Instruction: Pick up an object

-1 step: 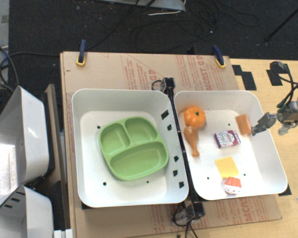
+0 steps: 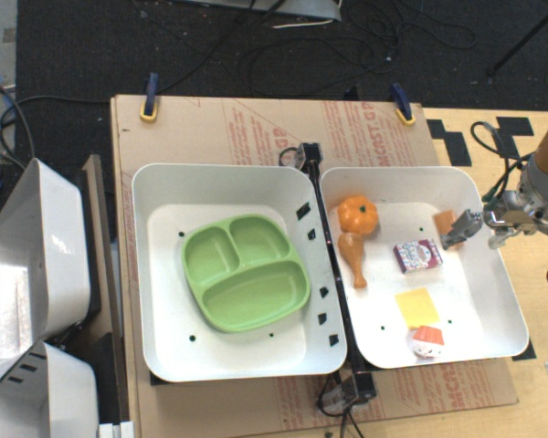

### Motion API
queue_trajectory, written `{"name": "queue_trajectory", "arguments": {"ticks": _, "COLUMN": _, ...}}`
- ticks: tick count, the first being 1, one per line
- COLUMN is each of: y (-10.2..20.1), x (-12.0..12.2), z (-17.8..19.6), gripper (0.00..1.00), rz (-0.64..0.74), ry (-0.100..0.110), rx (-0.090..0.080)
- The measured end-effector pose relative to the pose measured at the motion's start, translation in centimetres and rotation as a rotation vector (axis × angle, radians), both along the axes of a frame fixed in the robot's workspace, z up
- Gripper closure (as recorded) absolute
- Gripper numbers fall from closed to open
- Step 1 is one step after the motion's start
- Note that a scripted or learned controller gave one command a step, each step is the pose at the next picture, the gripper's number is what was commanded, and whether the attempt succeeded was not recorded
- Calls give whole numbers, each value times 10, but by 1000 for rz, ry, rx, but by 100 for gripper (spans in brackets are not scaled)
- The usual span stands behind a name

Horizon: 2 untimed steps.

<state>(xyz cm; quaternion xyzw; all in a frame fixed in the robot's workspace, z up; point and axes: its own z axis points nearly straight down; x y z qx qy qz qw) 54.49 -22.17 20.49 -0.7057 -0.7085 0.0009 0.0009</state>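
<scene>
The right bin (image 2: pixel 493 272) holds an orange pumpkin (image 2: pixel 357 215), a drumstick (image 2: pixel 353 257), a purple carton (image 2: pixel 416 255), a yellow square (image 2: pixel 417 307), a small red-and-white item (image 2: pixel 427 339) and an orange piece (image 2: pixel 444 221). The pincer (image 2: pixel 464 227) hangs over its right rim; I cannot tell its state. The left bin (image 2: pixel 155 245) holds a green divided tray (image 2: pixel 247 272).

two bins stand side by side on the desk (image 2: pixel 256 126). the divided tray (image 2: pixel 247 272) lies in the left bin (image 2: pixel 155 245). in the right bin (image 2: pixel 493 308), the pumpkin (image 2: pixel 357 215) is at the back, the drumstick (image 2: pixel 352 255) just before it, the small carton (image 2: pixel 416 255) to their right, the flat slice (image 2: pixel 417 306) nearer the front. the claw (image 2: pixel 479 226) is at the right wall.
</scene>
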Motion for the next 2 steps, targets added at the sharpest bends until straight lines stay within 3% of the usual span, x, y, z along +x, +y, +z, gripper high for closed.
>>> {"name": "queue_trajectory", "arguments": {"ticks": 1, "y": 1, "x": 24, "z": -65, "gripper": 0, "rz": 1, "ry": 1, "rx": 1}}
{"name": "queue_trajectory", "arguments": {"ticks": 2, "y": 0, "x": 24, "z": -51, "gripper": 100, "rz": 2, "ry": -5, "rx": -2}}
